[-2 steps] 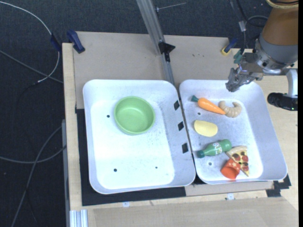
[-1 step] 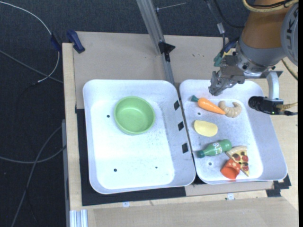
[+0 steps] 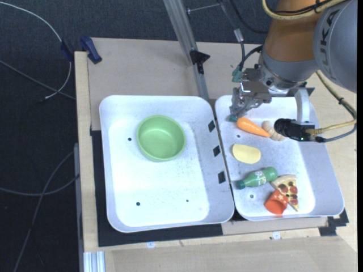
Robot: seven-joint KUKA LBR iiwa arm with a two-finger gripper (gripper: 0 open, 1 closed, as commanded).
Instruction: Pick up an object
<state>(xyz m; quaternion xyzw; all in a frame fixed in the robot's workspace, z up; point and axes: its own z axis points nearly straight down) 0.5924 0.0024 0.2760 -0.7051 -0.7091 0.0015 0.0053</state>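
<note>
Tool (image 3: 237, 111) hangs over carrot (image 3: 253, 127) near right bin's (image 3: 323, 177) far rim.

Two white bins (image 3: 116, 152) sit side by side on the tan table (image 3: 142, 61); a blue clamp (image 3: 89, 49) grips its far-left corner.

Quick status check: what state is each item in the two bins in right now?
green bowl: upright in left bin
carrot: lying flat in right bin, by gripper
yellow piece: lying flat
green bottle: on its side
pizza slice: lying flat
red piece: resting beside pizza slice
</note>
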